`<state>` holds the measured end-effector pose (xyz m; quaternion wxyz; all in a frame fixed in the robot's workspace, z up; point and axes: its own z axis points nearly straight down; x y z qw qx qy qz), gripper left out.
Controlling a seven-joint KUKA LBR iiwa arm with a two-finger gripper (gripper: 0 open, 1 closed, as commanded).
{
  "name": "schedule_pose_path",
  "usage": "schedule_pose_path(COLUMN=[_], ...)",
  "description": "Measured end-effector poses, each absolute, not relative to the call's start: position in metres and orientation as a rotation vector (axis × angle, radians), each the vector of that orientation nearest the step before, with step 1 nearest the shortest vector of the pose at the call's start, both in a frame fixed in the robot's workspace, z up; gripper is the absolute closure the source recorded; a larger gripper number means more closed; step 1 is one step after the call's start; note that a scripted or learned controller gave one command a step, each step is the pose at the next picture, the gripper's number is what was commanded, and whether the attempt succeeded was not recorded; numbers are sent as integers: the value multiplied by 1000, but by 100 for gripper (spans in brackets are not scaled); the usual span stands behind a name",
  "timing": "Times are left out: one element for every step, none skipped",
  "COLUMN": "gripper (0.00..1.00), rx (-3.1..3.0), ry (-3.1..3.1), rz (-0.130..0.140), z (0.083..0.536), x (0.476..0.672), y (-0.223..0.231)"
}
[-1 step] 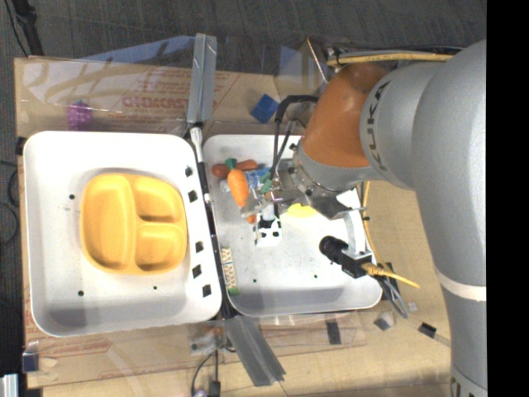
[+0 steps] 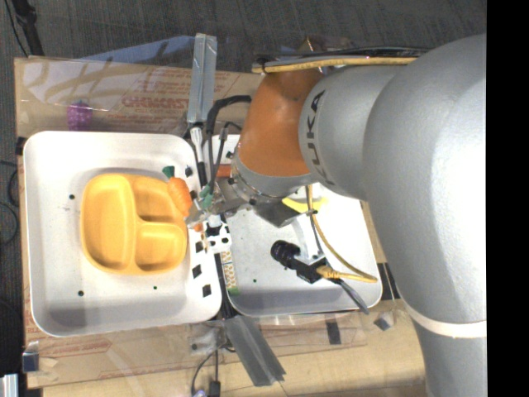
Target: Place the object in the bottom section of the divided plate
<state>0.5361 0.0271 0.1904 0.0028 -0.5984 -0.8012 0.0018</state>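
Orange carrot-shaped toy (image 2: 179, 195) lies at right rim of yellow divided plastic plate (image 2: 107, 222), left white bin (image 2: 50, 304) | two-finger gripper (image 2: 201, 203) just beside it, judged poised for placing | grip cannot be told

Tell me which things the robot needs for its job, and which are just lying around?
For the job:
- yellow divided plate, in the left bin
- orange carrot-like object, at the plate's right edge
- gripper, close beside that object

Just lying about:
- purple thing, on the bench beyond the left bin
- right bin
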Motion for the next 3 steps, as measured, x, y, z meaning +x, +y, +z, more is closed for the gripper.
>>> schedule_pose_path(gripper=[100, 100, 0], rx=[-1750, -1821, -1820], ry=[-2604, -2556, -2557], rz=[6, 6, 6], z=[190, 225, 225], x=[580, 581, 581], y=[96, 151, 151])
